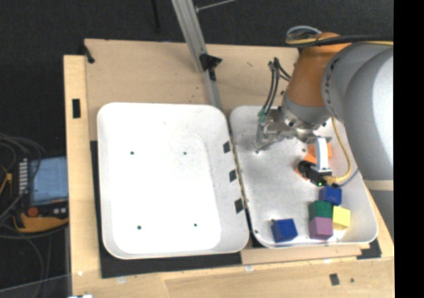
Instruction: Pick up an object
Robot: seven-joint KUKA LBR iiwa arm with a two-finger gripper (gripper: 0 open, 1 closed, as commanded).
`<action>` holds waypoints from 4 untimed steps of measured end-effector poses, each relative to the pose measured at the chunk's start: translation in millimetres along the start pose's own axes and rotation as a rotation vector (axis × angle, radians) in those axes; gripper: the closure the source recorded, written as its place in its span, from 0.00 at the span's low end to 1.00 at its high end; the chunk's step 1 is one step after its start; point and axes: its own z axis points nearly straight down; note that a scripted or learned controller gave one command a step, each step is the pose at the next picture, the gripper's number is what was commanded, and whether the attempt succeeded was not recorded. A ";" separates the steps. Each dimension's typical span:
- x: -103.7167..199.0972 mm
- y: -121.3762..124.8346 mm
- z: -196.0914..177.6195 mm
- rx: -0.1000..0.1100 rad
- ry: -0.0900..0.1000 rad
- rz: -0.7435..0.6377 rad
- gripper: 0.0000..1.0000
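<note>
- Gripper (pixel 263 136) hangs over bare floor in the far-left part of the right bin (pixel 278 181) (view's right). There is no object under it or touching it.
- Gripper state: can't tell how wide it's set, because the wrist hides the tips from this angle. Nothing visible in its grasp.
- Key relation: every candidate lies toward the near edge of the bin from the tool, so my read is the next move has to travel down-view before any descent.
- Blue cube (pixel 283 229) is the closest to a straight line from the gripper, toward the near edge and slightly to the view's right. It stands alone near the near wall, well apart from the rest. It looks like the cleanest target.
- The cluster sits in the near-right corner, diagonal from the tool:
  - blue block (pixel 332 195) is farthest back
  - green block (pixel 322 209) is just in front of it
  - purple block (pixel 321 226) is in front of the green one, and the two appear to touch
  - yellow block (pixel 341 216) is tight against their right side
- Look: small solid-coloured cubes with matte faces and no long axis, so approach angle matters little. On the cluster, spacing matters more, since neighbours would likely block a straight-down grab.
- Risk on the blue cube: it's close to the near wall — little clearance on that side.
- Left bin (pixel 165 177) holds nothing relevant.
</note>
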 end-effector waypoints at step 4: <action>33.8 -8.6 -144.0 0.005 0.000 -0.013 1.00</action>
